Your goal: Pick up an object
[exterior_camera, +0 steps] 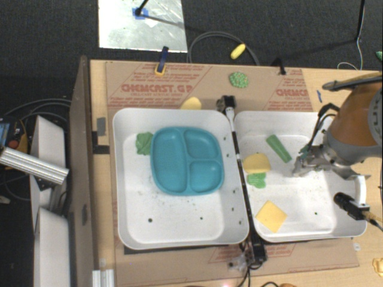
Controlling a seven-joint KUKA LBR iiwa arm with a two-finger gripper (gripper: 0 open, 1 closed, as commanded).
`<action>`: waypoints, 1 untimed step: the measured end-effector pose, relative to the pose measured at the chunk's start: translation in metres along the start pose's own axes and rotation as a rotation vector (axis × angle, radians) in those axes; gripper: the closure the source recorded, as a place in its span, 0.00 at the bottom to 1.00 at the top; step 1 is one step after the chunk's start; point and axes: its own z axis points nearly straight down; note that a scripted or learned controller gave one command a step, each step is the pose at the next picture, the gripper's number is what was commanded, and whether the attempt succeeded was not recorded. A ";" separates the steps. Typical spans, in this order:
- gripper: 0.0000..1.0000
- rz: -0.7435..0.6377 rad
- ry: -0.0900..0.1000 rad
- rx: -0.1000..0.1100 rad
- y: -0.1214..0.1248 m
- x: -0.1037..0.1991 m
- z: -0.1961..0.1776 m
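The arm reaches in from the right, its claw low over the floor of the right bin; whether the claw is open or closed cannot be told at this size. Just left of it lies a green stick, tilted. Further left sit a yellow rounded piece touching a small green leafy piece, and a yellow square block nearer the front. The left bin holds a blue divided plate with a green leafy piece at its left edge
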 end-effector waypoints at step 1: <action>1.00 0.002 -0.003 -0.006 -0.019 -0.009 -0.107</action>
